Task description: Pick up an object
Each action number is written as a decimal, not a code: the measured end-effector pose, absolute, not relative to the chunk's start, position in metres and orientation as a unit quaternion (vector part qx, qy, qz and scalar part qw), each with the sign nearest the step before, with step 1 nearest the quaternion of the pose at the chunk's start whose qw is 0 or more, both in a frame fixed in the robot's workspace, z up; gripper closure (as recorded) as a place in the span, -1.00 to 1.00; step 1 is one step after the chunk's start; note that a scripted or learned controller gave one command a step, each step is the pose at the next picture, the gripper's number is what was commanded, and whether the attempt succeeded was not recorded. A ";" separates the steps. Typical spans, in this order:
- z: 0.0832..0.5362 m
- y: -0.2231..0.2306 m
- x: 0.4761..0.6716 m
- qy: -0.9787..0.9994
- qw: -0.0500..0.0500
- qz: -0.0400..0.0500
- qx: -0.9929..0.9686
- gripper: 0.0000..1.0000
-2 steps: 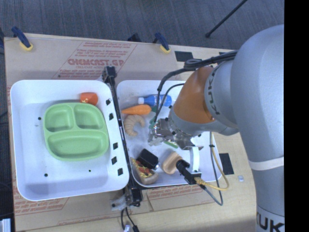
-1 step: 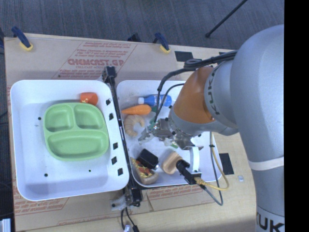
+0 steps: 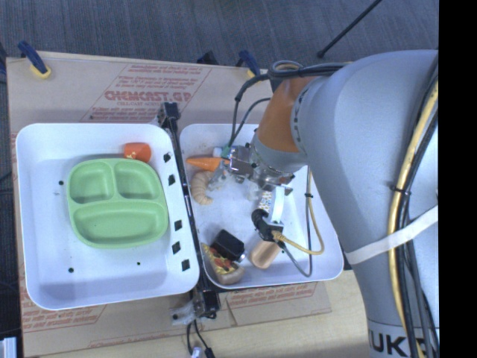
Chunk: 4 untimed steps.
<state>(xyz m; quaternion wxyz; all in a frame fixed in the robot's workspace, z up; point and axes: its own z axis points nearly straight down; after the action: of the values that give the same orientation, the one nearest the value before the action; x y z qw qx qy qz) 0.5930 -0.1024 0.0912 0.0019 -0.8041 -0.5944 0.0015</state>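
Worktop (image 3: 298, 304): brown cardboard sheet under both bins, red print at its far side.
Right bin (image 3: 328, 263): white and shallow; it contains all the small things listed below.
Sandwich-like toy (image 3: 222, 267): at the near rim of the right bin, tan with red and yellow filling.
Black block (image 3: 228, 243): just behind the sandwich-like toy, touching or overlapping it.
Tan roll (image 3: 262, 253): right of the black block, near the front wall.
Yellow cable (image 3: 313, 233): loops over the right side of the bin, down towards the tan roll.
Pale curved piece (image 3: 200, 188): mid-bin, close to the left wall.
Carrot (image 3: 203, 163): orange, lying crosswise just behind the pale curved piece, its right end near the tool.
Tool (image 3: 229, 162): low over the far half of the right bin, beside the carrot; whether it is released or clenched cannot be told, and nothing is seen gripped.
Arm (image 3: 350, 125): grey, orange band, reaching in from the right.
Left bin (image 3: 30, 222): contains a green divided plate (image 3: 118, 202).
Red-orange toy (image 3: 137, 152): just behind the plate's far edge.
Blue clamps (image 3: 34, 58): on the far cardboard edge.
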 end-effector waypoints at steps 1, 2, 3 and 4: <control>0.093 -0.094 0.647 -0.631 -0.001 0.002 -0.776 -1.00; 0.091 -0.098 0.653 -0.455 0.009 0.009 -0.890 -1.00; 0.091 -0.094 0.618 -0.519 0.003 0.002 -0.855 -1.00; 0.092 -0.096 0.655 -0.640 0.002 0.005 -0.768 -1.00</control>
<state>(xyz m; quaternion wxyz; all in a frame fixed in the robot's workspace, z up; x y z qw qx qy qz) 0.6547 -0.0964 0.0918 0.0017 -0.7681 -0.6404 0.0054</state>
